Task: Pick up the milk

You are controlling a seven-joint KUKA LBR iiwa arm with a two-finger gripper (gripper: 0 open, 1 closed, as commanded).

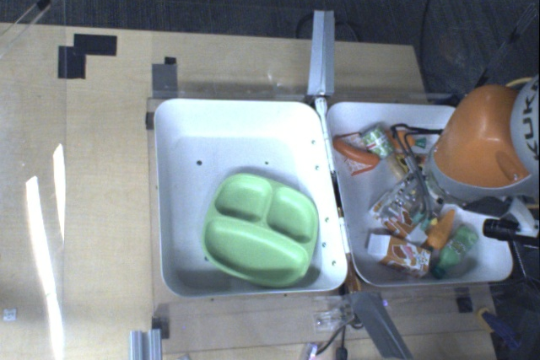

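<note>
A small carton [398, 253], white at one end with orange and brown print, lies on its side near the front edge of the right bin [363, 270]; it looks like the milk. The gripper [413, 185] hangs below the orange wrist band [477, 139], low over the middle of the right bin among the clutter. It sits a little behind the carton and apart from it. Its tip blends into a crinkled clear wrapper [396, 206], and nothing can be made out in its hold.
An orange carrot-like piece [441, 229] and a green bottle [456, 250] lie right of the carton. A red-orange sausage shape [354, 153] and a green packet [376, 139] sit at the bin's back. The left bin [177, 181] holds a green divided tray [261, 228].
</note>
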